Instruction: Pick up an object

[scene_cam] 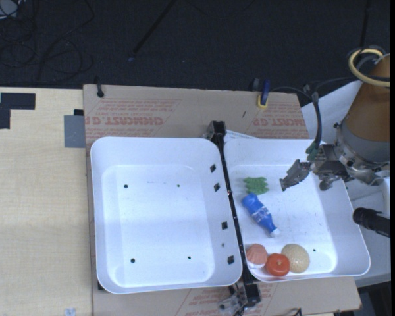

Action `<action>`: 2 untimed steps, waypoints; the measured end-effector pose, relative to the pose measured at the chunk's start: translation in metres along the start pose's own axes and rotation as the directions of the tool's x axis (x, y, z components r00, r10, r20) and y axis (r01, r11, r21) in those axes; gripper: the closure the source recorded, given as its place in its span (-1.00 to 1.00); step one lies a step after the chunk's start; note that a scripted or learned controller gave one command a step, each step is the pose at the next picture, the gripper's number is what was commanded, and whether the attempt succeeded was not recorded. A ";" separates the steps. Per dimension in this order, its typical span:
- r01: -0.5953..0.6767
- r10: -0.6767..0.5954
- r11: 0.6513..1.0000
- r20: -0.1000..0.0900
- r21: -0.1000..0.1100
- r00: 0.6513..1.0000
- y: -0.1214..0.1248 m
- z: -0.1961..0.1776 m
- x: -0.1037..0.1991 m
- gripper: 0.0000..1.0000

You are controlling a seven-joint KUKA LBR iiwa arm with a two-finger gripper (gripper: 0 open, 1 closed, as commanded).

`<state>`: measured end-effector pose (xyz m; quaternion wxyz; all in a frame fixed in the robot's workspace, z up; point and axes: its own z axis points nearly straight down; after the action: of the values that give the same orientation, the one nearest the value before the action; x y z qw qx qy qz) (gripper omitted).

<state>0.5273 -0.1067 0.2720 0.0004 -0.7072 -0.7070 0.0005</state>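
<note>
Although two white bins sit side by side on the tabletop (33,196), all the loose objects lie in one of them. Left bin (112,157): bare floor marked by small dark dots. Right bin (345,242): five objects, one of each kind. Counted from left to right: one blue bottle (259,214) lying on its side at a slant near the dividing wall; one green, crumpled-looking piece (255,185) just above it; one pinkish round piece (256,254) at the near rim; one red round piece (278,264) touching it; one pale yellow rounded piece (296,257) touching the red one. Gripper (304,170): hangs over the right bin's far right part, apart from every object, with nothing between its fingers; how wide the fingers stand cannot be told at this angle.

Risks, as judged from this arrangement: (1) the three round pieces are packed together against the near rim, so fingers descending there would likely strike a neighbour or the bin wall and push the pieces aside rather than enclose one; (2) the bottle is smooth and cylindrical, and could roll or squirt out if closed on along its length instead of across it; (3) the green piece looks flat and low, so a closure may slide over it; (4) bottle and green piece lie near the dividing wall, which leaves little room for a finger on that side.
</note>
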 end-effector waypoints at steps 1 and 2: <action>-0.008 0.008 1.000 0.002 0.004 1.000 -0.040 0.003 -0.077 -1.00; -0.002 0.002 1.000 0.002 -0.003 1.000 -0.006 0.190 -0.102 -1.00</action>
<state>0.5210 -0.2089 0.0819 -0.0014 -0.7079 -0.7063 0.0003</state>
